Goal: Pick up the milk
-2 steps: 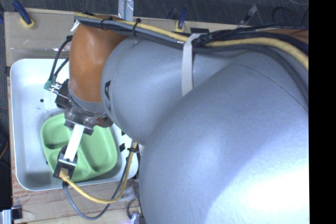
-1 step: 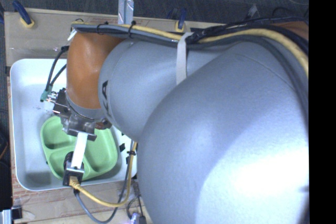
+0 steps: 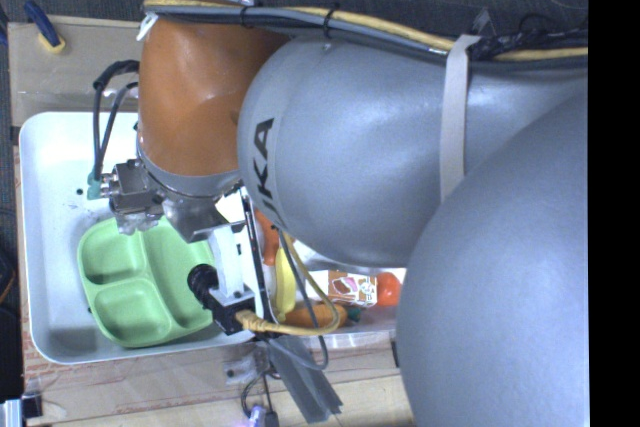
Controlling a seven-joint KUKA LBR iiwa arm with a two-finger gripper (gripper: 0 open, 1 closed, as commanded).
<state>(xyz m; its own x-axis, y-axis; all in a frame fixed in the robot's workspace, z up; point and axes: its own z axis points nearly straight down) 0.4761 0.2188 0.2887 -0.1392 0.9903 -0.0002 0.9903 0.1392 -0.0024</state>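
Camera view: the grey arm [image 3: 400, 165] with its orange band [image 3: 190, 105] covers most of the scene. The pincer [image 3: 125, 190] sits over the upper rim of the green divided tray [image 3: 130, 285], which lies in a white bin [image 3: 40, 215]; spread or pressed together, cannot tell. Right of the tray and partly under the arm lies a small printed carton [image 3: 348, 287], seemingly the milk and well apart from the pincer, with a banana [image 3: 286, 280] between carton and tray and an orange round thing [image 3: 389, 290] just beyond the carton.
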